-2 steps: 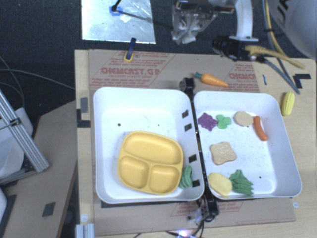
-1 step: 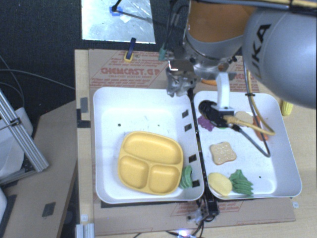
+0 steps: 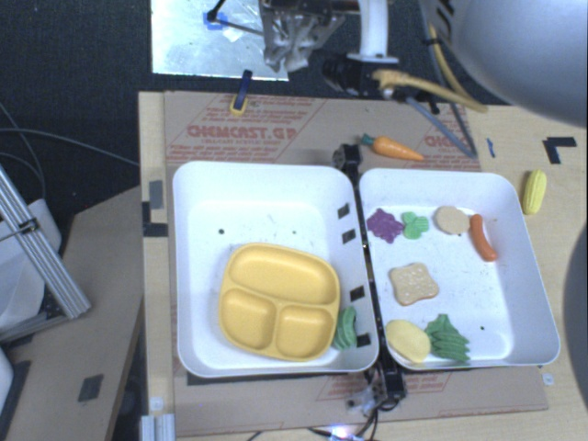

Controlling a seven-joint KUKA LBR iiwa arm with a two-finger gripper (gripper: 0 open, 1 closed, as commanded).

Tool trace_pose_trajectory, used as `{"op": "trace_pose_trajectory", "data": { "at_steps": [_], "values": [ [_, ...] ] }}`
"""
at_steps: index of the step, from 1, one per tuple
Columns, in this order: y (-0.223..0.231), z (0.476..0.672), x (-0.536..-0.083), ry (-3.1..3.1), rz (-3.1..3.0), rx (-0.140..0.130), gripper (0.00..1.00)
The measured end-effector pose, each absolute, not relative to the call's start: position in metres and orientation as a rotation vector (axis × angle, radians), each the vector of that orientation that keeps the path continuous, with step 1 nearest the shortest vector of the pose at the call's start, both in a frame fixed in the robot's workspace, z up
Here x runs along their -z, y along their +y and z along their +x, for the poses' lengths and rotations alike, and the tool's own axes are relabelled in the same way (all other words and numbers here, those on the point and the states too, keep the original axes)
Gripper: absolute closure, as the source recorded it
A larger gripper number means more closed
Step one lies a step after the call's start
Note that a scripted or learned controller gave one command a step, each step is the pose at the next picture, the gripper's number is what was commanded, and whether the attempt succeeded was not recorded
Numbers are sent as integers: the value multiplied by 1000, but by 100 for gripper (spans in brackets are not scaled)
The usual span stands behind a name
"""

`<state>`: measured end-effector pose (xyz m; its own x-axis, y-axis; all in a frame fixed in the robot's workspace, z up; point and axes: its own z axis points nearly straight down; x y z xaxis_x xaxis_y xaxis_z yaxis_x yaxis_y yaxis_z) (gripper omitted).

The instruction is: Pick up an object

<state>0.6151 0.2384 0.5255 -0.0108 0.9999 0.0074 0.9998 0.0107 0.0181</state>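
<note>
Approach step — my claw (image 3: 292, 49) hangs far beyond the right bin (image 3: 528, 274), its state I cannot tell — next: descend onto the toast (image 3: 412, 284) at that bin's centre.

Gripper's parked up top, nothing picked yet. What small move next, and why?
Probably bring the gripper down and right toward the right bin, over the toast slice. It hangs beyond the bins' far edge, above no item, and the toast lies flat with open floor around it.
</note>
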Motion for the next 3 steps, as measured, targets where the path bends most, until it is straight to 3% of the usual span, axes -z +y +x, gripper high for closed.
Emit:
{"op": "trace_pose_trajectory", "data": {
  "at_steps": [1,2,3],
  "values": [
    [234,586,-428,2226,2223,12,100],
    [207,628,-539,2215,2217,-19,100],
    [237,561,-536,2232,2213,-4,100]
  ]
}}
